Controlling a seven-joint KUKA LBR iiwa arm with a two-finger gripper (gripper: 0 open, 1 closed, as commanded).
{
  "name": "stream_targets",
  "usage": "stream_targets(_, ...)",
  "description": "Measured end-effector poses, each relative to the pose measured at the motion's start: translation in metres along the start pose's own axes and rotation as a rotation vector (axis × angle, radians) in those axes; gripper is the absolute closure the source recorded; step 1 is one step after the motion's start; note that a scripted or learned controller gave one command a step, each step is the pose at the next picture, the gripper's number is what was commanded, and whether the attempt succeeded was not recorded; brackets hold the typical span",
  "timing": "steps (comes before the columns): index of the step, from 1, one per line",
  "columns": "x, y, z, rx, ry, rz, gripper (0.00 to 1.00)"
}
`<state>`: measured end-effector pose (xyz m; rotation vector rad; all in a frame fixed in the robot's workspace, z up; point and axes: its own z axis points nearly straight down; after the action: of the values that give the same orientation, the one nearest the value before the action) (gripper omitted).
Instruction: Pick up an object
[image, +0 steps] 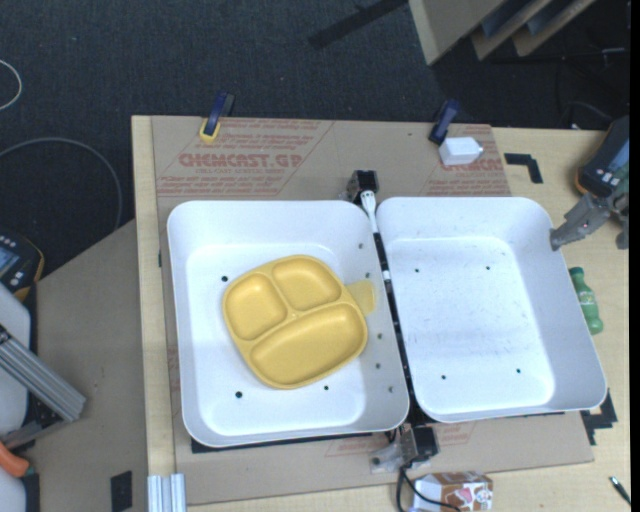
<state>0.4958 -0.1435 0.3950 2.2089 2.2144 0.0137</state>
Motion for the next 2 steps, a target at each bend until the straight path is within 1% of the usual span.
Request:
stream_targets(1, 0.0371, -0.0150, -0.0652, 0.007, 0.003, -0.001, 0.00)
stream_targets(2, 0.0355, -0.0140, -0.0728, 0.009, 0.001, 0.001, 1.00)
